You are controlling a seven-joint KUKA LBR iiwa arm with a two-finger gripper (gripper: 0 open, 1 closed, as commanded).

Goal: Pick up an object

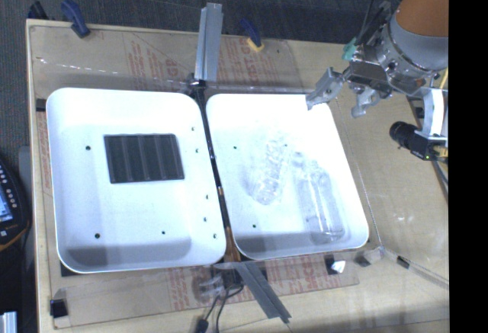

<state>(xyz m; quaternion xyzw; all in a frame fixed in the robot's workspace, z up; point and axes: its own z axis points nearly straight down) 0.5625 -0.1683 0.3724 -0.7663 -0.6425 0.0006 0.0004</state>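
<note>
Two clear plastic things lie in the right bin [229,225]: a crumpled clear bottle [267,170] near the middle and a longer clear bottle [319,198] toward the right side. A dark grey ribbed rectangle [143,158] lies flat in the left bin [69,194]. My gripper [338,99] hangs above the right bin's far right corner, well above and apart from the bottles. Its two fingers stand apart, open, with nothing between them.
A metal bar [209,42] stands upright behind the seam between the bins. Blue clamps [76,19] grip the bench's far edge. A metal bracket [255,289] sits at the front of the seam. Bare bench [404,217] lies right of the right bin.
</note>
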